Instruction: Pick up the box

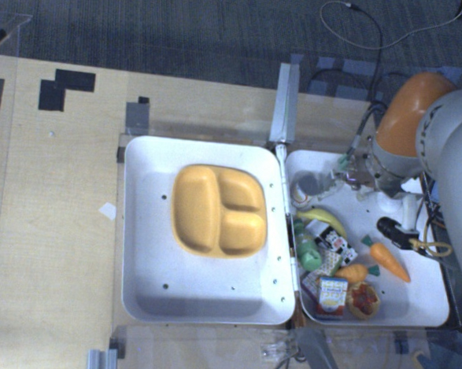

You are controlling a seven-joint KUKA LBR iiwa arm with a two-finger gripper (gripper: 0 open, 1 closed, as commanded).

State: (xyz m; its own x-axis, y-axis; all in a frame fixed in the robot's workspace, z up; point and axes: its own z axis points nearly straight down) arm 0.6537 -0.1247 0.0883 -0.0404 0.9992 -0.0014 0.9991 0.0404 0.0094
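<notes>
Hovering gripper (356,179) at upper right, fingers hard to tell (too blurry); little box (332,294) waiting lower down, untouched.

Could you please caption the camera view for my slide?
Gripper poised over the right bin of toy food, box untouched; yellow tray in the left bin.

A robotics lab, wooden bench (54,230) carried two white bins (137,291), metal brackets (285,105) bolted behind them, loose cable (360,27) lay on grey carpet (147,24) beyond the bench
</notes>
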